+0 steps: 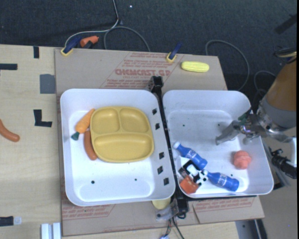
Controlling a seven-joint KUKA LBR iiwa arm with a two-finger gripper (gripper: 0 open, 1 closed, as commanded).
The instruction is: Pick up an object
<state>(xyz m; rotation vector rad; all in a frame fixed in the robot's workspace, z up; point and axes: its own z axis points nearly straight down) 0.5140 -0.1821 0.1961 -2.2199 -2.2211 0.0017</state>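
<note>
One gripper (228, 133): it hangs in the right bin's upper middle, right of frame centre, reaching in from the right; its grey fingers splay leftward and look spread, with nothing between them.
Arm (281, 96): grey wrist with an orange band, at the right edge of the frame, over the bin's right rim.
Right bin (204, 101): white, shallow, in the right half of the frame; its floor under the gripper is bare.
Pink ball (242, 159): nearest item, just below and slightly right of the fingers, near the bin's right wall, apart from the rest.
Upper bottle (191, 156): blue with a white cap, below and left of the gripper; long axis runs from upper left to lower right.
Lower bottle (223, 180): blue, near the bin's bottom edge, lying nearly level, tilted a little down to the right.
Cow toy (194, 173): black and white, between the two bottles, touching an orange piece (188, 185) at the lower left corner.
Key relation: everything pickable lies toward the bottom of the frame from the gripper; the ball is closest, the bottles farther left and lower.
Judgement: no grasp yet; the ball would need a short move down, while a bottle would need the fingers set across its long axis.
Left bin (77, 183): holds a yellow tray (122, 133), a carrot (83, 122) and a sausage (89, 146), well apart from the gripper.
</note>
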